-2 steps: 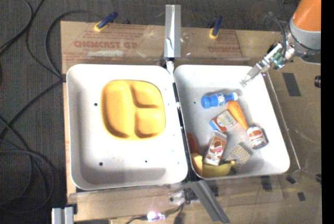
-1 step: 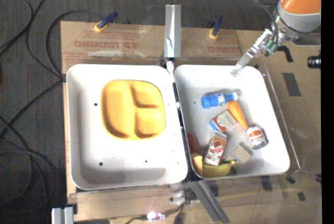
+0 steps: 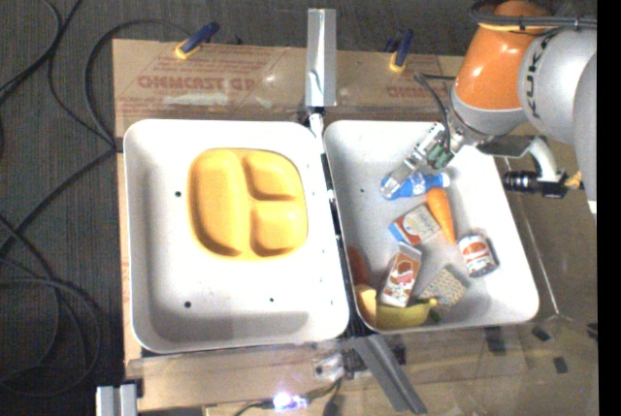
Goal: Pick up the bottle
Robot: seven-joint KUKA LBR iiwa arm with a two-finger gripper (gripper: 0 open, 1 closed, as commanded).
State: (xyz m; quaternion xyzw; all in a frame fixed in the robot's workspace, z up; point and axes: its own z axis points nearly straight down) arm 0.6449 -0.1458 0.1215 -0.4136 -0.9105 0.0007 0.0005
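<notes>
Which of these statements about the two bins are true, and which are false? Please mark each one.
1. The yellow tray lies in the left bin. True.
2. The claw is above the left bin. False: it is over the right bin, near its upper part.
3. The bottle, clear with a blue end, lies in the right bin beside the claw. True.
4. The carrot lies in the yellow tray. False: it lies in the right bin, below the bottle.
5. The small can is in the right bin, toward its right side. True.
6. The banana is at the top of the right bin. False: it is at the bottom edge.
</notes>
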